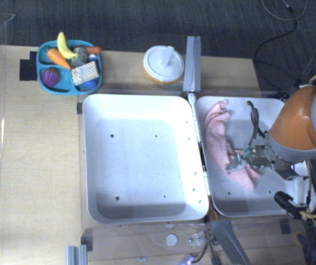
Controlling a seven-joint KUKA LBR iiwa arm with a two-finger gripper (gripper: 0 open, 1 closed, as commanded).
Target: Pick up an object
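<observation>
Where gripper meets it, pink cloth lengthwise, top to bottom.

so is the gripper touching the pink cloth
Touching. The camera view shows the gripper down in the right bin, its tips pressed onto the pink cloth with no gap visible.

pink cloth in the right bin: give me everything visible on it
The pink cloth is soft, crumpled fabric, pale pink, lying in a long bunched strip from the upper left of the right bin down toward its middle. It rests on the bin floor. The gripper sits at its lower end, over the folds; whether it has a grip is unclear.
</observation>
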